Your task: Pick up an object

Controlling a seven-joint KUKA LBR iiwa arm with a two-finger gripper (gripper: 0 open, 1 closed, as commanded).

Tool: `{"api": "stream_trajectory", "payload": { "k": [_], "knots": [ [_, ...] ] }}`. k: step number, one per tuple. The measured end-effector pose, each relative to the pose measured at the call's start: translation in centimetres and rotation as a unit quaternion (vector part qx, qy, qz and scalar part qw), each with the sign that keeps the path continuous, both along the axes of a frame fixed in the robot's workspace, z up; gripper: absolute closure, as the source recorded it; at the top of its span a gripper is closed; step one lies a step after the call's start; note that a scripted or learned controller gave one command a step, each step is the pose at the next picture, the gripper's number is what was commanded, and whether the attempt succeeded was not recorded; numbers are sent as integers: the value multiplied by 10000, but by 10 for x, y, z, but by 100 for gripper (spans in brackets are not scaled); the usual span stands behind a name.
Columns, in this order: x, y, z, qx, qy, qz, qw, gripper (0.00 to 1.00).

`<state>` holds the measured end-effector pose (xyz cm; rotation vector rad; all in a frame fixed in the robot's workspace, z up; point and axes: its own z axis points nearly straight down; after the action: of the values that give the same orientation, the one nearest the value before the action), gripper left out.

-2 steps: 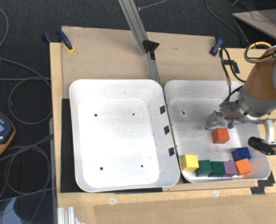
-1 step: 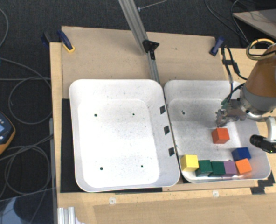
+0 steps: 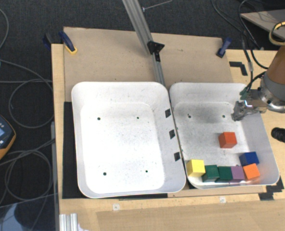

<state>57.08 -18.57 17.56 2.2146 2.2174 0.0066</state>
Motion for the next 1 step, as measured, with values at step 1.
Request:
{"api": "stream_trajectory", "payload": {
  "k": [1],
  "knots": [
    [2,0,39,4,12,5,10000,100]
  ]
}}
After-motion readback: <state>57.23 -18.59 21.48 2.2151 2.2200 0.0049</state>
